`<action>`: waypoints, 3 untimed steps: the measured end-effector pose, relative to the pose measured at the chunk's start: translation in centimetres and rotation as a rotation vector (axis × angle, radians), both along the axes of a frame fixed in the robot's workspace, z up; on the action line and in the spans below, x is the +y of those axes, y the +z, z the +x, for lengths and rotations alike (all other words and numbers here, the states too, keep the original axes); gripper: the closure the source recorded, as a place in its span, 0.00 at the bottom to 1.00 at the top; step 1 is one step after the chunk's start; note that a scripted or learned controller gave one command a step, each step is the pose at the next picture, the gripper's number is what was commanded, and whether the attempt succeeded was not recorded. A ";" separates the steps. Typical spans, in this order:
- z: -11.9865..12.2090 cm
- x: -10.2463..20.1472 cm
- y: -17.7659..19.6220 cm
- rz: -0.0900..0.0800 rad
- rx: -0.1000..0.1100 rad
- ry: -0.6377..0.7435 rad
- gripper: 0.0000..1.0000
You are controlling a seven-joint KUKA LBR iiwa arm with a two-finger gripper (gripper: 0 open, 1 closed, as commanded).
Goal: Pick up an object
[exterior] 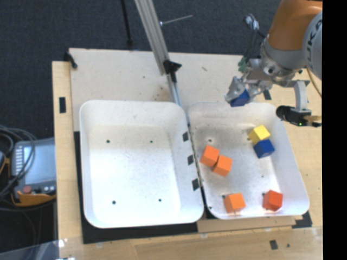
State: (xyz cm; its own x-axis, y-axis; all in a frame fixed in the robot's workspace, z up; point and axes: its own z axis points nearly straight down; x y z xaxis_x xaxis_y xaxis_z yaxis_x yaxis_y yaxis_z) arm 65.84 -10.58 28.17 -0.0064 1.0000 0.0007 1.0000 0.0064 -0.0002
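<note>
Gripper clamped on a blue block, raised above right bin's far edge. Below: three orange blocks, one yellow, one blue, one red.

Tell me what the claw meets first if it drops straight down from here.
Probably the right bin's far rim. The claw, shut on a blue block, hangs near it; depth is unclear.

right bin: six blocks | end effector: seemingly over far rim
</note>
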 end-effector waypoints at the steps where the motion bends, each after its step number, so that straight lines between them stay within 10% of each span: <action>1: 1.0 5.1 -0.4 -0.001 -0.001 -0.003 1.00; 3: 0.7 15.1 -3.3 -0.001 0.003 -0.003 1.00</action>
State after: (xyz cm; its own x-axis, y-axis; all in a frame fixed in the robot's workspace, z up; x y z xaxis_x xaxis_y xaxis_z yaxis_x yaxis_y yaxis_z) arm 66.58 4.49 24.89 -0.0034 1.0000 0.0001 1.0000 0.0034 -0.0029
